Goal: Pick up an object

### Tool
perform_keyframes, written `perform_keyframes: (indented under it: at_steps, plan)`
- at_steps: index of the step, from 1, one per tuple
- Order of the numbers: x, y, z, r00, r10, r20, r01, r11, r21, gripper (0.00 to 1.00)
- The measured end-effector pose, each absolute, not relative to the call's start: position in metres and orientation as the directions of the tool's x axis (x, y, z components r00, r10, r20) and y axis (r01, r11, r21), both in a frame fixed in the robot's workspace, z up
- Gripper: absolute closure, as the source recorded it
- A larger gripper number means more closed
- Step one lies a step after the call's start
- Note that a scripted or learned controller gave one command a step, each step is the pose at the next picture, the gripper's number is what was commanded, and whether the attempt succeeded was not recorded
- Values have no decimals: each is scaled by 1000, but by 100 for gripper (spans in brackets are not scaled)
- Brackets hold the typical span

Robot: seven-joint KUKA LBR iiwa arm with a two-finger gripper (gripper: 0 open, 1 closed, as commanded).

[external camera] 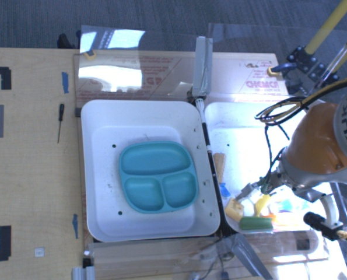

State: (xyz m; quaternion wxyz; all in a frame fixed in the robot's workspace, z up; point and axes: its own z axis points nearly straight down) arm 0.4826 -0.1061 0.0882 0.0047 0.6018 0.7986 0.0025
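Teal plastic marked the divided plate (158,177) that was laid flat in the left bin (97,127). In the right bin (231,118), the gripper (260,189) was lowered over a cluster of small items: a green block (255,223), yellow pieces (260,205). Its grip could not be told.

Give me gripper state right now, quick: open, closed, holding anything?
Gripper: cannot be told. It is low in the right bin among the small objects, with the wrist covering it from this camera.
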Motion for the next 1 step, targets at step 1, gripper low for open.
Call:
perform_keyframes:
  at_steps: [1]
  plan:
    - [482, -164, 88, -616, 788, -10, 788, 616, 6, 0]
